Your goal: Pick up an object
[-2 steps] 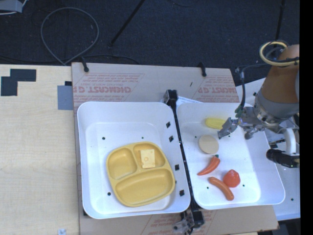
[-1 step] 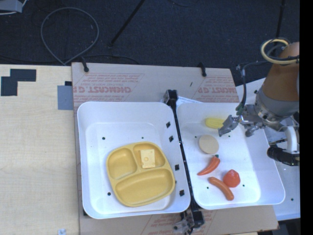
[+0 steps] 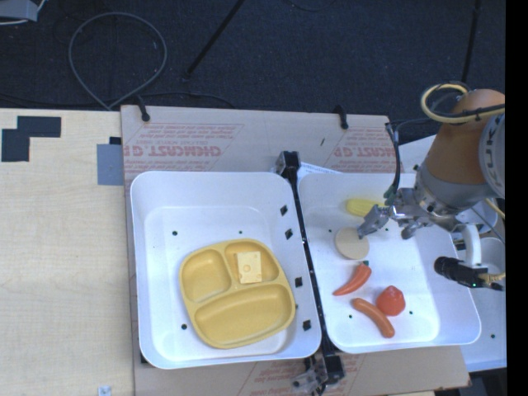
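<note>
A: End effector (image 3: 394, 217) hangs over the right bin (image 3: 458, 328), just beside the tan disc (image 3: 351, 243). Fingers look spread, nothing between them.

B: Target?

A: Likely that disc, lying flat near the bin's left wall, a yellow piece (image 3: 360, 207) just behind it. Looks like light, stiff plastic toy food; thin, so pinch across the rim.

B: Other options?

A: Orange chili pepper (image 3: 353, 280), red tomato (image 3: 391, 300), orange sausage (image 3: 374, 317), all nearer the front, apart from each other. Probably smooth, may slip.

B: Surface, room?

A: Slick white bin floor, disc could slide. Left bin (image 3: 157, 213) holds a yellow divided tray (image 3: 239, 316) with a cheese square (image 3: 249, 266). Bench (image 3: 58, 262) alongside.
</note>
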Tool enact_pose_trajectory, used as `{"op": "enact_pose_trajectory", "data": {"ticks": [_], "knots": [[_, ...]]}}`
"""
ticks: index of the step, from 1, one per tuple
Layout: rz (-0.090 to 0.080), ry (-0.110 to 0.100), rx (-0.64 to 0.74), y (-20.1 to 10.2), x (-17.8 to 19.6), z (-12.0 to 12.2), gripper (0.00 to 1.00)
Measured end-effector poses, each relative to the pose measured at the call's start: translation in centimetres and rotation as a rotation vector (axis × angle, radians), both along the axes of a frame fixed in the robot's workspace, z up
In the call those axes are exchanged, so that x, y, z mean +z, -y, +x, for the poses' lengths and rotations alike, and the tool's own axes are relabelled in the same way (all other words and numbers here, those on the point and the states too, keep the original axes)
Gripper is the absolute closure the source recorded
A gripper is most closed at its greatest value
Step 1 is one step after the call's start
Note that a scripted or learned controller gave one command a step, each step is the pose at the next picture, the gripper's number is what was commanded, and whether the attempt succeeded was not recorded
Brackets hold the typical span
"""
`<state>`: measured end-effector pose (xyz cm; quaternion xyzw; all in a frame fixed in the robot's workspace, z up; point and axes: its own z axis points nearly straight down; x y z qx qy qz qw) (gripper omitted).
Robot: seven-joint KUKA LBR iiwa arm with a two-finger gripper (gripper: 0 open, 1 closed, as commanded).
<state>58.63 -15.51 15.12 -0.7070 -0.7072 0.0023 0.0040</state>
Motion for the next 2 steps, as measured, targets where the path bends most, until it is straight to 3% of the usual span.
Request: {"op": "enact_pose_trajectory", "data": {"ticks": [1,2], "knots": [[0.004,0.008,0.0,-0.21,-5.7,-0.45,0.0],[0.0,0.014,0.001,-0.22,-5.83,-0.09,0.0]]}}
